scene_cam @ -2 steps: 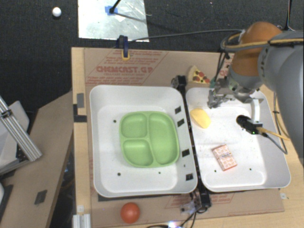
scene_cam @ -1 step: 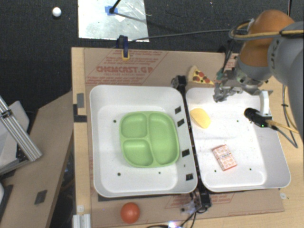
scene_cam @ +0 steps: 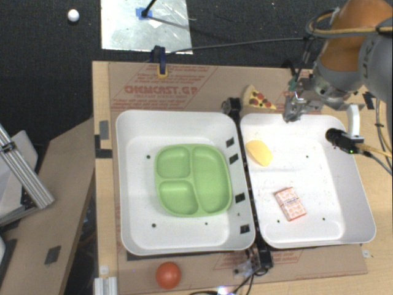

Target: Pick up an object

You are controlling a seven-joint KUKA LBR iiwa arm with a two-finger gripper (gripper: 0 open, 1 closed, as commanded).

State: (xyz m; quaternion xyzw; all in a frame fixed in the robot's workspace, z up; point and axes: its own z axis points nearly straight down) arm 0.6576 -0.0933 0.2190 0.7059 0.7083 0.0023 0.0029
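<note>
Camera view — hand [scene_cam: 293, 112] low over right bin's [scene_cam: 350, 183] far edge, finger state unreadable.

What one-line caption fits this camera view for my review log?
Gripper above the right bin's far edge; yellow object and pink packet lie inside; green tray in left bin.

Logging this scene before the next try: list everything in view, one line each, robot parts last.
left bin: 1, white, left on the bench
right bin: 1, white, right on the bench
tray: 1, green, three compartments, in the left bin
yellow piece: 1, yellow, right bin, upper left
pink block: 1, pink, right bin, near the middle
pizza slice: 1, yellow and red, on the bench above the right bin
ball: 1, orange-red, below the left bin
small ball: 1, white, top left
arm: 1, grey and orange, top right
gripper: 1, grey, over the right bin's top edge
</note>
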